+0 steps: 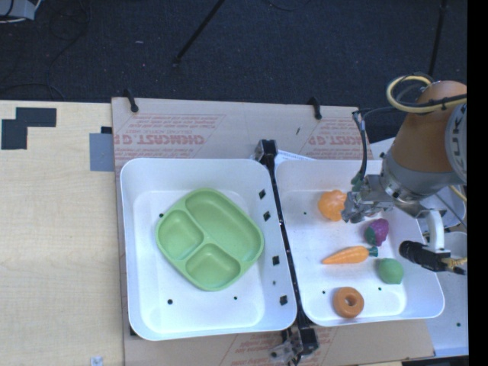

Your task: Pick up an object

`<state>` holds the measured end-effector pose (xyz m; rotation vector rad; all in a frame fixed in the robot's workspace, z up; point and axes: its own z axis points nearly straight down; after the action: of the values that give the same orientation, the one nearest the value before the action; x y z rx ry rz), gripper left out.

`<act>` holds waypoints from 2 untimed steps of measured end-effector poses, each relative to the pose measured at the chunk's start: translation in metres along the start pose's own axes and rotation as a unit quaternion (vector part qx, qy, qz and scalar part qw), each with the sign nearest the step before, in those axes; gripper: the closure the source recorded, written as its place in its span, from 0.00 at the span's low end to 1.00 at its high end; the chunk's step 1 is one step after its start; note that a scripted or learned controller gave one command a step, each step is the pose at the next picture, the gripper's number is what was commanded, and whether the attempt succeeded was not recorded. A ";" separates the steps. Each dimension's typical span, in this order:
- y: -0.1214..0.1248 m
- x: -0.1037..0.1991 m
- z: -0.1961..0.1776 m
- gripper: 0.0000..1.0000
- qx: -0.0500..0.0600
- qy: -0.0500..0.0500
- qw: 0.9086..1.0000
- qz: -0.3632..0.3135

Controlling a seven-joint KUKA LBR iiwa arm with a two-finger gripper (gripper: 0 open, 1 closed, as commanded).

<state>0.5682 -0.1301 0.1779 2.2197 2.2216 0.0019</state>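
Glossy white bins [145,204], ridged green tray [210,239]

Green divided plate [210,239], orange carrot [347,256], purple toy [377,229], green toy [390,271], orange-brown doughnut [348,303], white bins [145,197].

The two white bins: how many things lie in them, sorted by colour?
Orange: 3, a round fruit, a carrot and a doughnut ring.
Green: 2, a divided plate and a small lump.
Purple: 1, a small piece.
Total: 6.
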 end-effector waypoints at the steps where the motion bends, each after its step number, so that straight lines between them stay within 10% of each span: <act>1: -0.003 -0.004 -0.063 1.00 -0.001 0.000 1.000 0.000; 2: -0.002 -0.005 -0.095 1.00 0.000 0.000 1.000 0.000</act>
<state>0.5659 -0.1353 0.2734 2.2196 2.2215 0.0012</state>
